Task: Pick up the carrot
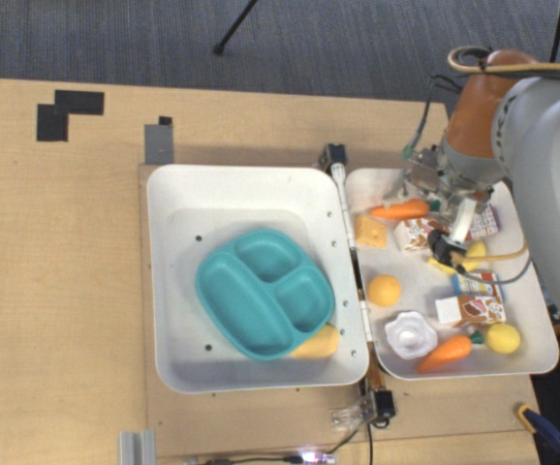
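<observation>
One fixed camera looks down on the bench [57, 289] from above, at a slant — the far edge of the bench runs across the upper part, with dark floor [164, 17] beyond it. It stands far enough off to take in both bins side by side: the left bin [178, 356] near the middle, the right bin [532, 352] toward the right edge. The arm [542, 163] enters from the right — large, near the lens.

tray [261, 294] in left bin [178, 260]; carrot [402, 211] in right bin [532, 352].
</observation>
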Available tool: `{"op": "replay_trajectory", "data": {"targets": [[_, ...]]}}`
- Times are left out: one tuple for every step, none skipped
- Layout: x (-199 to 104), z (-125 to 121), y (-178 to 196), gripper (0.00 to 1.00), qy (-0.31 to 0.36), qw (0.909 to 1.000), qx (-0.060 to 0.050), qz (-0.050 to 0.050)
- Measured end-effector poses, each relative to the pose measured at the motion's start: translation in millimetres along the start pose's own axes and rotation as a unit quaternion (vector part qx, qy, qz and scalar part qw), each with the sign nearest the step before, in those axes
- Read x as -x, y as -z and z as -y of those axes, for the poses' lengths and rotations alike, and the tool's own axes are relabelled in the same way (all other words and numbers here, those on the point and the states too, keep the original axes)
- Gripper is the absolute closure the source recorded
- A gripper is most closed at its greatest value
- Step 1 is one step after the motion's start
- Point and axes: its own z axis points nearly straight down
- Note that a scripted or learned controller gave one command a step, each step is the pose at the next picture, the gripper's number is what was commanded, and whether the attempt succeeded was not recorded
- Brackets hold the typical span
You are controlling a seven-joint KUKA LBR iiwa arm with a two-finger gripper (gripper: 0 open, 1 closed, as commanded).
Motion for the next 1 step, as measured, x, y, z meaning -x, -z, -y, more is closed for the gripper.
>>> {"op": "replay_trajectory", "data": {"targets": [[-4.1, -0.3, -1.1, 0.00, -0.024, 0.9997, 0.002, 0.000]]}}
